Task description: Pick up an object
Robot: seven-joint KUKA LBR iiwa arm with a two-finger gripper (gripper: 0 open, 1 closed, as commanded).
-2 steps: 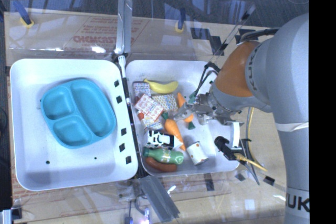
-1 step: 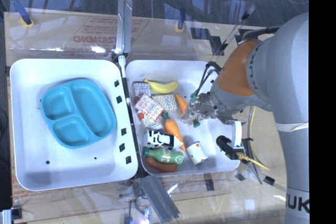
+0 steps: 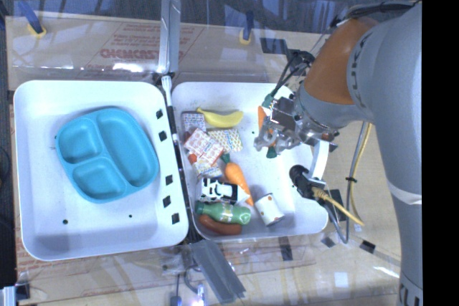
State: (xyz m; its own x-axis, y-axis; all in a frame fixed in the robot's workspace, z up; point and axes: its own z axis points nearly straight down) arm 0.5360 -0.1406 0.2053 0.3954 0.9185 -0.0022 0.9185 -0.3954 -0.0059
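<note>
Nearest the camera, at the front of the right bin (image 3: pixel 215 93), lay a brown sausage (image 3: pixel 219 227) under a green packet (image 3: pixel 226 212), with a small white cup (image 3: pixel 269 209) on its side just to their right. Behind these sat a black-and-white item (image 3: pixel 218 190), a carrot (image 3: pixel 237 178), a red-and-white patterned packet (image 3: pixel 204 147) and, farthest back, a banana (image 3: pixel 221 117). The left bin (image 3: pixel 43 226) held a blue divided plate (image 3: pixel 107 153). Both bins rested on the tabletop (image 3: pixel 107 276). The gripper (image 3: pixel 273 142) hung over the right half of the right bin, apart from the pile; something small, green and orange showed at its tip, but I could not tell whether the fingers were spread or closed on it.
</note>
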